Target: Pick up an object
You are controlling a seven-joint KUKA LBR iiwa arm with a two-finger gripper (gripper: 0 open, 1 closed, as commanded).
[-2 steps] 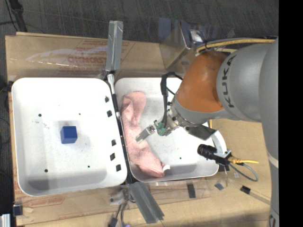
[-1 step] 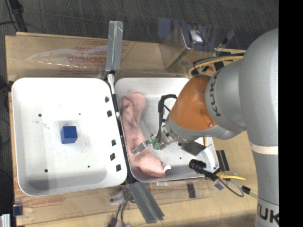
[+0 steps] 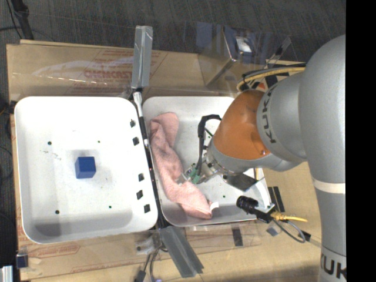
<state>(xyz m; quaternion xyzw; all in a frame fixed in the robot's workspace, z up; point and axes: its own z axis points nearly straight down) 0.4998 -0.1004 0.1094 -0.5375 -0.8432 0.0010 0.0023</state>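
A pink cloth [image 3: 171,164] lies crumpled along the left side of the right bin [image 3: 194,106], running from its top left down to the front wall. A blue cube [image 3: 86,167] sits alone in the left bin [image 3: 35,134]. My gripper [image 3: 194,175] is low in the right bin, at the cloth's right edge near its lower end. The orange wrist band and grey arm cover most of the gripper from above, so its tip is barely visible.
The big grey arm [image 3: 311,122] covers the right half of the right bin. A metal divider with black clips [image 3: 141,157] separates the two bins. Cardboard [image 3: 76,69] lies under and behind the bins.
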